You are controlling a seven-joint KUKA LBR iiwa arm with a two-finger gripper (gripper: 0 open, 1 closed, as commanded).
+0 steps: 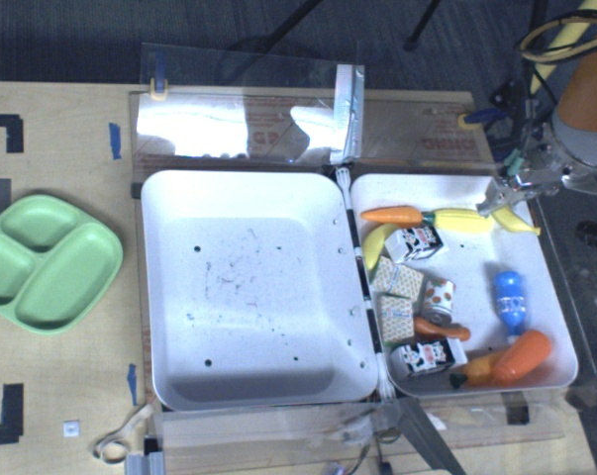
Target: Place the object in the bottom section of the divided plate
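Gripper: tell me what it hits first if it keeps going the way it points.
The gripper points down-left at the right bin's upper corner. The yellow banana just below its tip looks first in line, though depth is hard to judge here.

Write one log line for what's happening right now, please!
claw: above right bin far edge, near banana | green divided plate: left of bins | placing: not done

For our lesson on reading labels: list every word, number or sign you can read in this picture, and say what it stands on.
None can be read for certain.
Red printing on the brown board behind the right bin: too blurred.
Faint reddish printing behind the clear panel: too blurred.
Black-and-white cartons in the right bin: markings too small.
Blue bottle: label unreadable.
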